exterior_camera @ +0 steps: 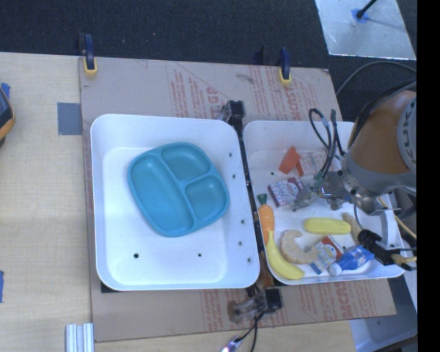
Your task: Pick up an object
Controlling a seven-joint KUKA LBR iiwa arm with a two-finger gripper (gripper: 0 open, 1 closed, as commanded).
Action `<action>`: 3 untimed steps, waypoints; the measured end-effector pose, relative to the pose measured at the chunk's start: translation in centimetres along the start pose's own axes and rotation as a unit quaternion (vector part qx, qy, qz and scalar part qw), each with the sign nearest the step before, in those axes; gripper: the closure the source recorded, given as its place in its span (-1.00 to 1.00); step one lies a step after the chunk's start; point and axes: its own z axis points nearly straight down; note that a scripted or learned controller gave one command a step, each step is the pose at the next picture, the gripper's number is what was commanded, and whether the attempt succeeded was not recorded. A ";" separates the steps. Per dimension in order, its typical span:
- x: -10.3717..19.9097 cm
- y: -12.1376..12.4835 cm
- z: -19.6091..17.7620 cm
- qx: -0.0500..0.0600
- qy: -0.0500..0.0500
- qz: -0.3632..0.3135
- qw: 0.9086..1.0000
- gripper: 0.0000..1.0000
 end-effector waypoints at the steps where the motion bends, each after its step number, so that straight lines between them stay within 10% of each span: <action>1: 4.2 8.5 -0.1 0.000 0.001 -0.001 1.000 -1.00; 2: 5.2 10.4 0.3 0.018 0.002 0.003 1.000 -1.00; 3: 5.3 10.7 -1.0 0.015 0.002 -0.001 1.000 1.00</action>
